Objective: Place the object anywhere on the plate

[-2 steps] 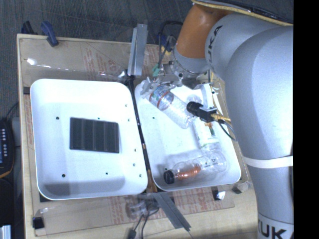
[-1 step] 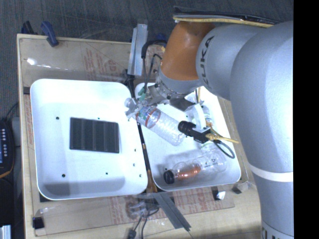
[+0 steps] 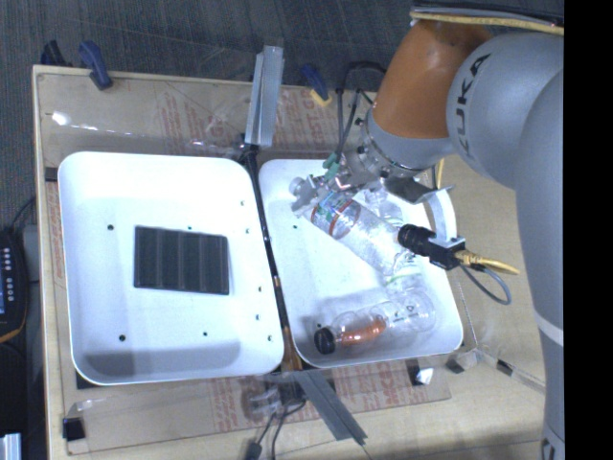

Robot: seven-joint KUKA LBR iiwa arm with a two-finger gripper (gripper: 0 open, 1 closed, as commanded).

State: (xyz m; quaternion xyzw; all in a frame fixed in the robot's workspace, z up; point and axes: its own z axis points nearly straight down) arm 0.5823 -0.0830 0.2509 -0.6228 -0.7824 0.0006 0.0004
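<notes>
The arm (image 3: pixel 479 94) reaches over the back of the right bin (image 3: pixel 297 286), its wrist low above a clear plastic bottle (image 3: pixel 359 228) that lies slantwise across the bin floor. The gripper (image 3: pixel 337 175) sits at the bottle's upper end, but the wrist hides too much — whether it is released, clenched, or has hold of anything, I cannot tell.

A second clear bottle with a dark cap (image 3: pixel 369 329) lies along the front of the same bin, well apart from the gripper. The plate (image 3: pixel 181 260), a dark ribbed rectangle, lies flat in the middle of the left bin (image 3: pixel 96 199), with nothing on it. So the object is not yet where it belongs.

The risks from here are plain enough. Clear, smooth, round plastic is likely to slip or roll out of a two-finger pinch, and a thin bottle may buckle and squirt free. A grip near one end would let the long body swing and catch the raised rims between the bins on the way across. The plate is small against the bin, so a drop from height could bounce or roll off it.

The bins rest on a pale wooden bench (image 3: pixel 498 353) with clamps (image 3: pixel 96 63) at the back edge, over dark floor.
</notes>
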